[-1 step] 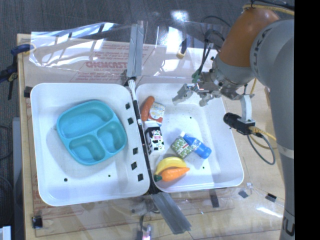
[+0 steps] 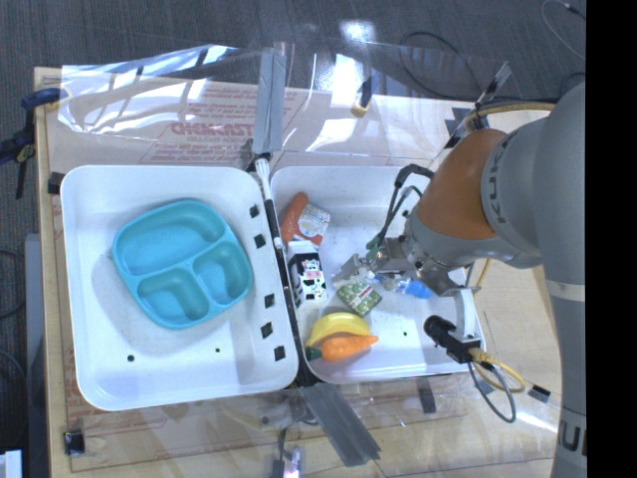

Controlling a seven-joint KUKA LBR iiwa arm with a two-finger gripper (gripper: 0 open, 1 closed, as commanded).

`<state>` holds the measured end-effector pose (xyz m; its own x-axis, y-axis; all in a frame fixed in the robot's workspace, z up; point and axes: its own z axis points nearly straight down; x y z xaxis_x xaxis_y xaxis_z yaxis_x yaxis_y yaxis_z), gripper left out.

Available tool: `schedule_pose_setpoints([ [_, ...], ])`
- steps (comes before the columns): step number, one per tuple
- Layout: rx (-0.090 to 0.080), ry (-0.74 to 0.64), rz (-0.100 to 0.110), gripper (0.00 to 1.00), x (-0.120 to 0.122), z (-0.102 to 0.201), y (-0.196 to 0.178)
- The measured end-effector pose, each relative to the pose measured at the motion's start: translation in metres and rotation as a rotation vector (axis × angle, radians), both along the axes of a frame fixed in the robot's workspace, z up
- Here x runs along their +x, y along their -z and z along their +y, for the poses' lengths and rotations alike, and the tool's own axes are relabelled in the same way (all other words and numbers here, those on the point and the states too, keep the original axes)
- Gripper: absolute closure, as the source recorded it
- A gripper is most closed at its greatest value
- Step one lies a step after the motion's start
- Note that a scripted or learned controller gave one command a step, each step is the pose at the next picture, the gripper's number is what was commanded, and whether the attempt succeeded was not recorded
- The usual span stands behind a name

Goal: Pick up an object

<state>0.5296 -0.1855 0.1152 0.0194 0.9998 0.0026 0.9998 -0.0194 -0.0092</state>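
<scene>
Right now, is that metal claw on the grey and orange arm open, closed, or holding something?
Two-finger gripper: low in the right white bin, over a small green packet; its state cannot be told.

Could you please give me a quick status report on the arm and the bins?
Gripper low in right bin, over green packet; nothing seen held. Banana and carrot near front wall, untouched. Blue divided plate in left bin.

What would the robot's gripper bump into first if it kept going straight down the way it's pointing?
Probably the small green packet. The gripper points down and slightly leftward into the right bin, and the packet lies right under its tips. Depth is hard to judge from above, so it might touch the bin floor beside it instead.
</scene>
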Motion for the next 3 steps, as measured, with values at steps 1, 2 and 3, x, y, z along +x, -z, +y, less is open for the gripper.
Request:
schedule_pose_setpoints([
  [1, -0.001, 0.061, -0.005, 0.0, -0.011, 0.012, 0.026],
  [2, 0.0, 0.055, -0.001, 1.0, -0.01, 0.012, 0.018],
  [3, -0.003, 0.206, -0.003, 1.0, -0.013, 0.046, -0.061],
])
